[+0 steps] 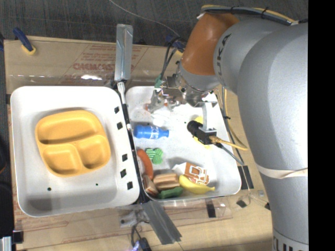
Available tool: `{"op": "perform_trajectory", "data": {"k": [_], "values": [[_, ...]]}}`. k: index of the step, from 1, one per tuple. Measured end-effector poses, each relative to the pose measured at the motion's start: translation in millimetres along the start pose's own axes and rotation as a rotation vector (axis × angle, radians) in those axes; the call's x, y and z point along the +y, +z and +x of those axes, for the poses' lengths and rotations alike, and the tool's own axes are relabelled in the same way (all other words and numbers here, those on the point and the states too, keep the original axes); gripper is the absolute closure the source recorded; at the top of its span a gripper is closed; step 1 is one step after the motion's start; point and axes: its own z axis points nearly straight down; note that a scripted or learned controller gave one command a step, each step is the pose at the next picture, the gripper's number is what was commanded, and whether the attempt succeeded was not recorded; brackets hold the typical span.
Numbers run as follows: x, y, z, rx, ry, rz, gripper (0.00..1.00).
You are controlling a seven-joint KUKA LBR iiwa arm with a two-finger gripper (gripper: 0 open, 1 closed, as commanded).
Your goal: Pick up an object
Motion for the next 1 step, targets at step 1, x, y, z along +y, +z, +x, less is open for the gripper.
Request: {"op": "perform_trajectory", "data": {"k": [1], "values": [[-43.7, 2.8, 37.0, 0.001, 0.087, 0.007, 1.0]]}}
